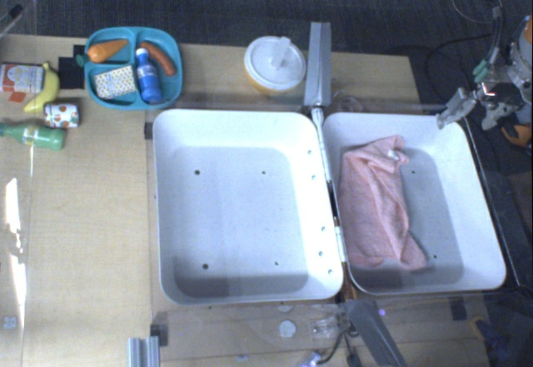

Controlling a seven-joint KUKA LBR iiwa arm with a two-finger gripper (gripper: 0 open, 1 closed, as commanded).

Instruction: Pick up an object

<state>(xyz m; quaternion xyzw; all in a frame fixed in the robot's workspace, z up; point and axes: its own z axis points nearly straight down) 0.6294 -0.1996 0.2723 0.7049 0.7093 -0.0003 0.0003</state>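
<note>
A crumpled pink cloth [377, 202] lies in the right white bin [475, 190], covering its left and middle part. My gripper [475, 111] hangs over that bin's far right corner, well clear of the cloth and up and to the right of it. Its two fingers are spread apart, one fingertip [452, 111] reaching over the bin's rim, and nothing is between them. The arm comes in from the right edge.
The left white bin [166, 207] stands next to the right one. Behind the bins are a yellow cup with a white lid [275, 64] and a blue tray [172, 57] of toy food. A banana, a can and a green bottle lie at the far left.
</note>
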